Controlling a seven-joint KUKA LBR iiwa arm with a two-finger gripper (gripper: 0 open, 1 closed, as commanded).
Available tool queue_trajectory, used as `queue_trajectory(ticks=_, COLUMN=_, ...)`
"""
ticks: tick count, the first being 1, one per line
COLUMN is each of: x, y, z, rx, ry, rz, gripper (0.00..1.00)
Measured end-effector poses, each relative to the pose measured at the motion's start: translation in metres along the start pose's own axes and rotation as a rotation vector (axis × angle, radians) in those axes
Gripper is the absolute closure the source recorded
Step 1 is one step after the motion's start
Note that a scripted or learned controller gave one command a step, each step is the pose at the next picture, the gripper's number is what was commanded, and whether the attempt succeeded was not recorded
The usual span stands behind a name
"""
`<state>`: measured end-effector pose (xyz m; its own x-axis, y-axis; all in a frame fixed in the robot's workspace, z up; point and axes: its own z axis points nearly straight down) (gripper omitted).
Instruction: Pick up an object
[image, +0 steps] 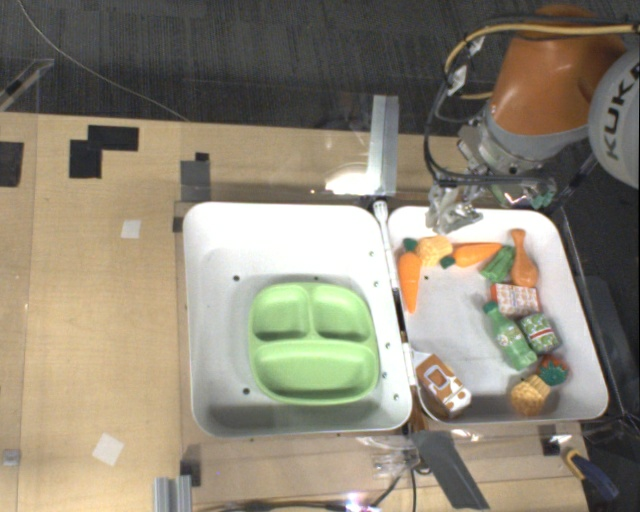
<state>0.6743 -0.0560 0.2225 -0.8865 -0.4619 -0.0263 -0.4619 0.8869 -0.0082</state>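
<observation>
The gripper (452, 213) hangs at the right bin's (590, 385) far edge above a carrot (474, 254), seemingly lining up a grab; its grip state I cannot tell.

Colours of bins, contents and arm.
Shallow white plastic left bin (215, 300): light green three-compartment tray (314, 342). Shallow white plastic right bin (585, 375): two orange toy carrots with green tops (409, 278) (478, 255), brown toy drumstick (521, 258), red-and-white patterned packet (514, 298), green patterned packets (524, 338), brown-and-white toy carton (442, 385), yellow textured corn piece (530, 395). Pale wood surface (90, 330) with black square markings. Orange band (545, 70) on arm; metallic grey end effector (452, 214).
</observation>
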Motion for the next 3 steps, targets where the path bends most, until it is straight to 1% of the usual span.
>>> queue_trajectory(ticks=3, x=-0.009, y=0.000, z=-0.041, rx=0.009, ry=-0.036, rz=0.002, gripper=1.00)
